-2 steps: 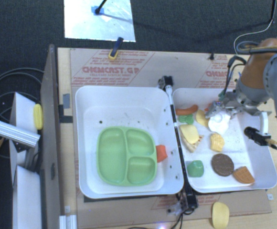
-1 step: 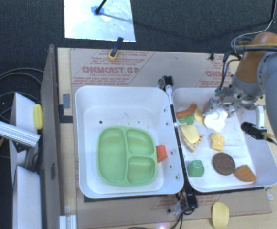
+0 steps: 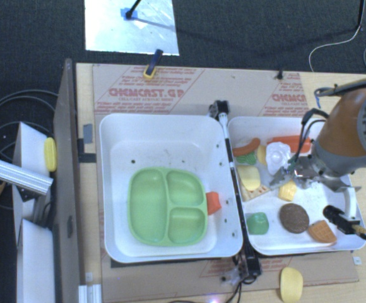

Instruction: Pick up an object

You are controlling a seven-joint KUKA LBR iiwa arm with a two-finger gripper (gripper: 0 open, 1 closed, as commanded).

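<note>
- Nearest candidate for the pick: small yellow block (image 3: pixel 288 191), lying in the right bin (image 3: pixel 353 243), just at 5 o'clock of the hand (image 3: pixel 288 174) and apparently touching nothing but the bin floor.
- Hand low over the bin's middle, above the yellow block; clenched or released, cannot tell from this slant.
- Best approached straight down, centred on the block, wide enough to clear both its sides before closing; a judgement only.
- Crowding to mind: white crumpled piece (image 3: pixel 277 154) at 11 o'clock of the hand, pale yellow piece (image 3: pixel 250 178) at 9 o'clock, brown round cookie (image 3: pixel 293 218) at 6 o'clock.
- Farther out in the same bin: green block (image 3: pixel 257 222) at 7 o'clock, waffle-like piece (image 3: pixel 322 232) at 5 o'clock, orange sausage shape (image 3: pixel 247 146) at 10 o'clock.
- Risk, likely: a glancing touch skidding the block toward the cookie rather than trapping it.
- Left bin (image 3: pixel 126 131) carrying a green divided plate (image 3: pixel 168 206) and an orange block (image 3: pixel 212 202) just at the plate's 3 o'clock.
- Loose yellow item (image 3: pixel 291 283) on the desk (image 3: pixel 170 87), outside the bins at 6 o'clock.
</note>
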